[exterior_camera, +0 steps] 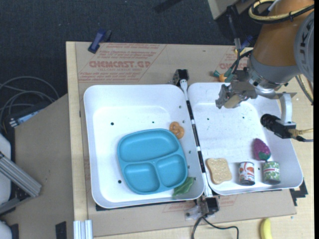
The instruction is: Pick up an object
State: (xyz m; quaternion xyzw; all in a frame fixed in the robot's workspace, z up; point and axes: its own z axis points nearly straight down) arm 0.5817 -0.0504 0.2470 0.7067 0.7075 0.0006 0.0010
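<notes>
Although in plain view over the far-left part of the right bin (227,133), gives no clear read on the gripper (230,97): cannot tell whether wide or narrow. Nothing visibly held. Well apart from every loose item. Mounted on grey arm (279,39) with orange band, reaching in from the right.

Along the near wall of the right bin, in a row from left to right: toast slice (218,170), lying flat; red-label can (245,173), upright; green-label can (271,172), upright. Cans just beside each other, toast just beside the red one. Purple vegetable (260,148) just behind the cans, near the right wall. Exact kind of vegetable unclear.

In the left bin (99,133): blue divided plate (149,161) with three compartments, flat, toward the near-right. Small orange-brown pretzel-like piece (175,129) just off the plate's far-right corner, near the wall between the bins. Green leafy piece (183,187) at the plate's near-right corner, touching or overlapping its rim; cannot tell which.

Both bins side by side on a board, clipped together by black clamps at the far end (180,76) and at the near end (209,203) of the seam.
</notes>
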